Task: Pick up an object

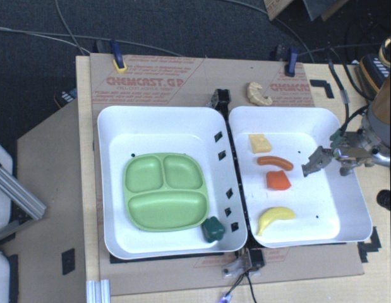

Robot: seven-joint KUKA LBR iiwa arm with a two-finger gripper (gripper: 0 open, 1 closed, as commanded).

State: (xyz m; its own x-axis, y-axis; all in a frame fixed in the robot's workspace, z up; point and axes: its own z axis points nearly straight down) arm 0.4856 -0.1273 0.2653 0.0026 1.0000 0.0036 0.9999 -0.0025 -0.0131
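Where pincer (318, 161) hovers, floor lies bare.

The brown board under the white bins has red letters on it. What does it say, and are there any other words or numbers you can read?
"CHEMCAST GP": large red print on the brown board, above the left bin.
Smaller red lines around it: too blurred to read.
Red print on the board above the right bin: the same kind of mark, partly hidden by a beige object, not readable.
The food toys, the green tray and the bins bear no text.
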